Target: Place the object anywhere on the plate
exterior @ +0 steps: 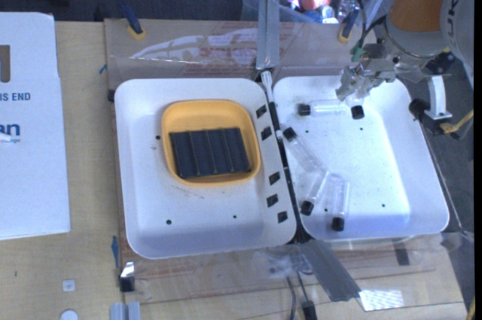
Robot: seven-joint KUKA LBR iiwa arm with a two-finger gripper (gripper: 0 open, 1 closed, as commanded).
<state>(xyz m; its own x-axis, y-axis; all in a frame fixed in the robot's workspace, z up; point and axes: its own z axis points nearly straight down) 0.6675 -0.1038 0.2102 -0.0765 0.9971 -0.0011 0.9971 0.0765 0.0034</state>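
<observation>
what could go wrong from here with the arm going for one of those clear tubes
1. The tubes in the right bin are clear plastic on white, hard to make out, so the pincer may close beside one.
2. Two tubes lie side by side near the front; a grab there could catch both or knock one away.
3. The yellow plate already holds a dark ridged block, so a round tube set on it might roll off.

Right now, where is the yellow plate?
The yellow plate sits in the left bin of the camera view, holding a dark ribbed block. The gripper hangs over the right bin.
</observation>
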